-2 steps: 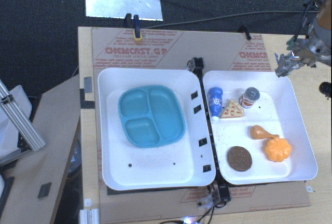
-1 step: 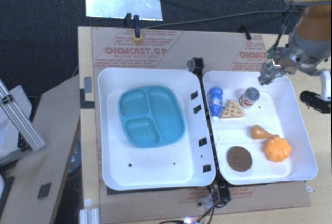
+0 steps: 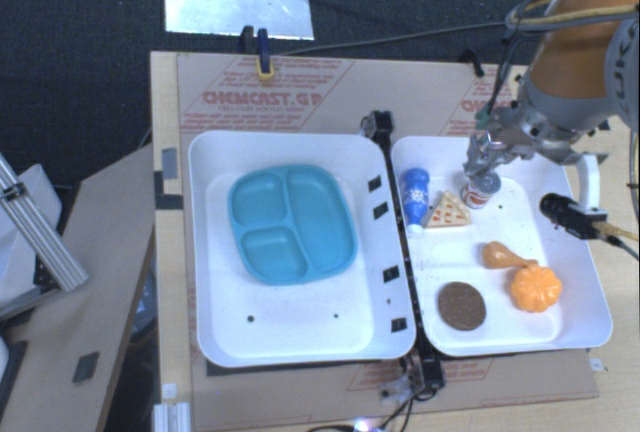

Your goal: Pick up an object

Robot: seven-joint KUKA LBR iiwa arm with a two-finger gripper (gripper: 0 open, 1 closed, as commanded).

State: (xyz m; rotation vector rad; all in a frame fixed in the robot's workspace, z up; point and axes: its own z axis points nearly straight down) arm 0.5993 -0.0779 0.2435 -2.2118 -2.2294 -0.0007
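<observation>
Arm: grey with an orange band, reaching in from the right over the right white bin (image 3: 585,315).
Fingers: the gripper (image 3: 482,170) is directly above a small red-and-white can (image 3: 481,191); open or closed cannot be told.
Right bin: blue-and-white bottle (image 3: 414,188), pizza-slice toy (image 3: 448,212), brown round cookie (image 3: 462,305), orange pumpkin (image 3: 536,287), drumstick toy (image 3: 503,255).
Left bin (image 3: 215,320): teal divided plastic tray (image 3: 292,222).
</observation>
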